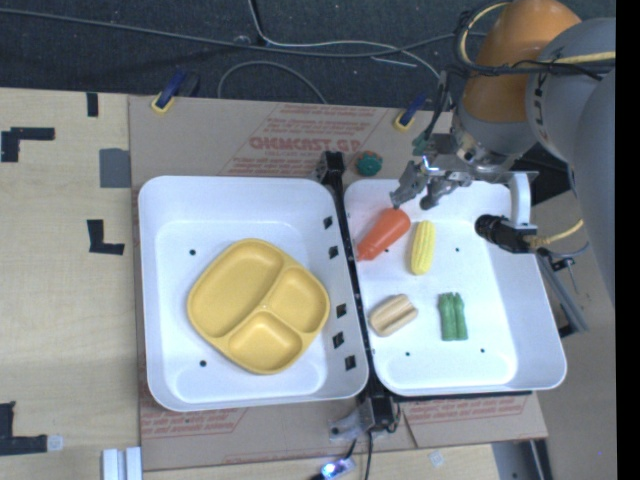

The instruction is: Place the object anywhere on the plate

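Observation:
A yellow sectioned plate (258, 304) lies in the left bin (170, 208). The right bin (500, 363) holds an orange carrot (383, 234), a yellow corn cob (422, 246), a tan bread roll (392, 314) and a green bean piece (453, 316). My gripper (421, 192) hangs over the far left part of the right bin, just above and behind the carrot and the corn. Its fingers are spread with nothing between them.
A small teal object (370, 163) lies on the cardboard behind the bins. Black clips (330, 167) sit along the divide between the bins. A blue-and-yellow clamp (168, 92) and cables rest at the back. The arm's body (530, 58) fills the upper right.

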`<move>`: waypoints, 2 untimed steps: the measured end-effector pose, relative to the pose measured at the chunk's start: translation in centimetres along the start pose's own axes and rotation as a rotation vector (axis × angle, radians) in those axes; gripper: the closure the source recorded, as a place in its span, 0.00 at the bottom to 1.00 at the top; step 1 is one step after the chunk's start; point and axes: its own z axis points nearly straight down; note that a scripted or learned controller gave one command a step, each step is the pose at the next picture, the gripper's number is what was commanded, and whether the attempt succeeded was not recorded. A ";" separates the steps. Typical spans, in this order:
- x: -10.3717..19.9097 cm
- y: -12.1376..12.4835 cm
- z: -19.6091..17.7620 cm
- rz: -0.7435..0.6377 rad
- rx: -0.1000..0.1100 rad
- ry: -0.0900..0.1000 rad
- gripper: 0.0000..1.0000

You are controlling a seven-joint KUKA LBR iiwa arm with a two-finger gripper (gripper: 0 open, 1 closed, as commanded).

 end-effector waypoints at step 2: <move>10.7 -2.7 -0.1 0.000 0.003 0.001 1.00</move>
